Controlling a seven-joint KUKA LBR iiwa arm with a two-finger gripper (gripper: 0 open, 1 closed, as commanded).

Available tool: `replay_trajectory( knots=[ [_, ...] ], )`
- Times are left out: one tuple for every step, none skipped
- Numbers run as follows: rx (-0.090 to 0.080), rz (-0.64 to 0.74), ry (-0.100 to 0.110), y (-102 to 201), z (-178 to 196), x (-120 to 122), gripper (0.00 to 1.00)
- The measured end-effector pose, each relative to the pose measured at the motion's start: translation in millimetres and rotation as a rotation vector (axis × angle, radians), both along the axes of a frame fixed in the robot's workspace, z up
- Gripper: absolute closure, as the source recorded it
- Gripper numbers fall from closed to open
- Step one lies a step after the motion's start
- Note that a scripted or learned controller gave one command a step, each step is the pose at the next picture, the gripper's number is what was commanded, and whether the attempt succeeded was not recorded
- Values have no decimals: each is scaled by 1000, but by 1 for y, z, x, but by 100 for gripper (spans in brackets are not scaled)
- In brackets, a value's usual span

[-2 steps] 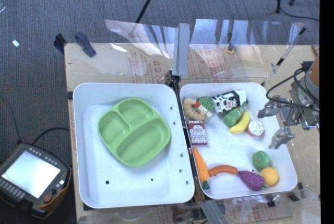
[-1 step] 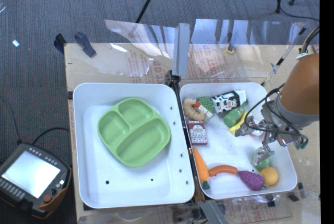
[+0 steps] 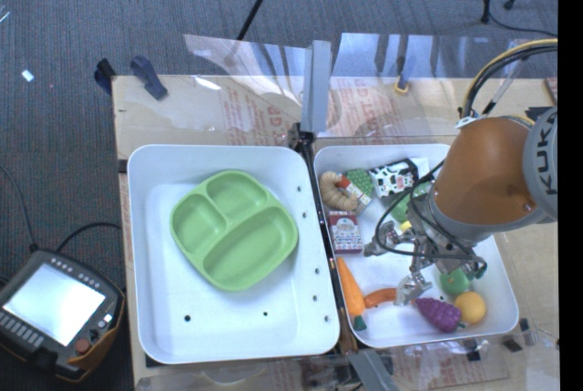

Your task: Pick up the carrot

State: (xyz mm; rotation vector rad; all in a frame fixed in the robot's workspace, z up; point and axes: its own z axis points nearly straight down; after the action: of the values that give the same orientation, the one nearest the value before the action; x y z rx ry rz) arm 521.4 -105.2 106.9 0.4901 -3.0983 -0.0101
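Arm over the right bin [image 3: 506,289], carrot [image 3: 350,287] not yet in the tool [image 3: 414,282].

The carrot lies against the right bin's left wall, lower centre of the frame, lengthwise with its green end toward the bottom edge; a smaller orange piece [image 3: 381,296] lies just beside it, toward the tool. The tool hangs low in the lower right of the frame, right of the carrot and apart from it, near the purple grapes [image 3: 438,313], a green fruit [image 3: 455,281] and a yellow one [image 3: 471,306]. Whether the tool is released or clenched I cannot tell; nothing shows as held in it. To do this step well, I judge the tool should shift left, centre over the carrot's middle, and close across its narrow width. The wall leaves little room on that side, and the orange piece could be nudged or caught instead.
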Motion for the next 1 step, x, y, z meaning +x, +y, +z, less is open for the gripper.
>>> replay_trajectory(
  knots=[
    [-6,7,-10,-43,62,-5,0]
  ],
)
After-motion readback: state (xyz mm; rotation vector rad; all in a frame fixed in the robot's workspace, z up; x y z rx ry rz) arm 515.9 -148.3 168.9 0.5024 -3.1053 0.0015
